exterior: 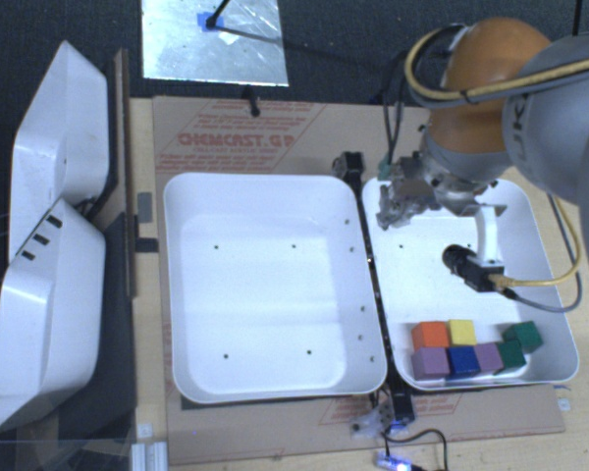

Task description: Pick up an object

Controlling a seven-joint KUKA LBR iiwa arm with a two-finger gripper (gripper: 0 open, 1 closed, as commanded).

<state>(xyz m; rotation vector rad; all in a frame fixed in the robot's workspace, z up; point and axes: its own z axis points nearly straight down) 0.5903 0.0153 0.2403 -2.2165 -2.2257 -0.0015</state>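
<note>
Several small blocks huddle at the near end of the right bin [540, 263]: orange [431, 335], yellow [461, 332], purple [430, 362], blue [462, 360], a paler purple [488, 357] and green [519, 340]. My gripper [400, 204] hangs over the far left part of that same bin, close to the wall it shares with the left bin. It is well away from the blocks, and nothing shows in its grasp. The grey wrist and orange band above it hide the bin's far end.
The left bin [191, 263] lies beside the right one on brown cardboard. A black cylinder on a white bracket [468, 261] with a yellow cable juts from the wrist over the right bin. A white housing stands at the far left, and a shiny metal plate [214, 27] lies behind the bins.
</note>
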